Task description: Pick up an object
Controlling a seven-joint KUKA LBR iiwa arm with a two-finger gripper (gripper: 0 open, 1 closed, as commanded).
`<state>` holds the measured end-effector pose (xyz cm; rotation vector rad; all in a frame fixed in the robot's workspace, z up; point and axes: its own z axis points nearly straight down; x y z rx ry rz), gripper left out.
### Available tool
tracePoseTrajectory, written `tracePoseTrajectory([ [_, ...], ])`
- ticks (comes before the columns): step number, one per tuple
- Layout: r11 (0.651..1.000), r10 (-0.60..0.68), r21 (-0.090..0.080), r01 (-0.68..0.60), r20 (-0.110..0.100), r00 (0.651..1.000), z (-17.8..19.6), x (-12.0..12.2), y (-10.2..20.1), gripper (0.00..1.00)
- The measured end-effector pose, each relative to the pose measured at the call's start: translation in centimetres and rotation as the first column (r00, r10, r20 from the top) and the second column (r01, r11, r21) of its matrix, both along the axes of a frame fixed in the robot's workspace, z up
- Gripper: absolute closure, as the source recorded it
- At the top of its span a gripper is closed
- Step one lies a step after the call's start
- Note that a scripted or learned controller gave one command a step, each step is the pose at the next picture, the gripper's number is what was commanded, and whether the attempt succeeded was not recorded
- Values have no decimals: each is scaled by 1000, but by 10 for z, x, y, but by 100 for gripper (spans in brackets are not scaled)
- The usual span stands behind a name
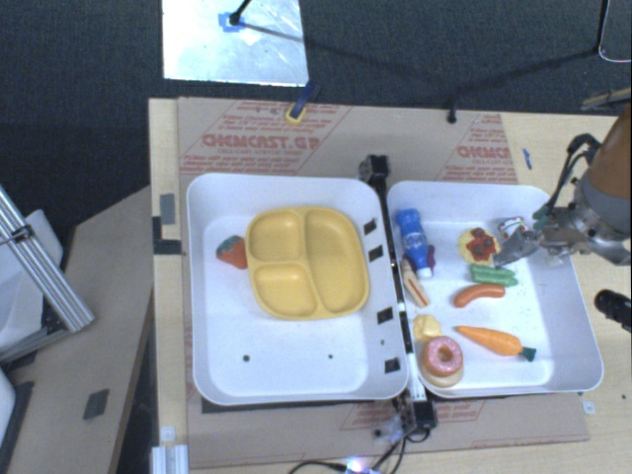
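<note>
The right bin (571, 316) holds several toy foods. A blue bottle (414, 241) lies along its left wall, with a hot dog (415, 288) just below it. A yellow and red round piece (476, 244) sits mid-bin, above a green pea pod (494, 276) and a red sausage (479, 294). An orange carrot (491, 341) and a pink donut (441, 357) lie near the front. My gripper (511, 243) hangs over the bin's upper middle, right beside the round piece and just above the pea pod.
The left bin (296, 385) carries a yellow divided plate (304, 263) and a strawberry (233, 252) to its left. A small yellow piece (427, 326) rests by the donut. The grey arm (602, 205) enters over the right bin's right edge.
</note>
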<state>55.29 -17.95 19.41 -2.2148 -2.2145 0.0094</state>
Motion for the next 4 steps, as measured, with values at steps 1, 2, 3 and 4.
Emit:
tracePoseTrajectory([
  [1, 1000, 3, -3, -3, 12, 1000, 7, 3, 0, 0],
  [2, 1000, 2, -2, -2, 9, 1000, -40, -5, -3, 0],
  [3, 1000, 1, -1, -1, 9, 1000, -92, -15, 0, 0],
  [4, 1000, 2, -2, -2, 10, 1000, -110, -15, 1, 0],
])
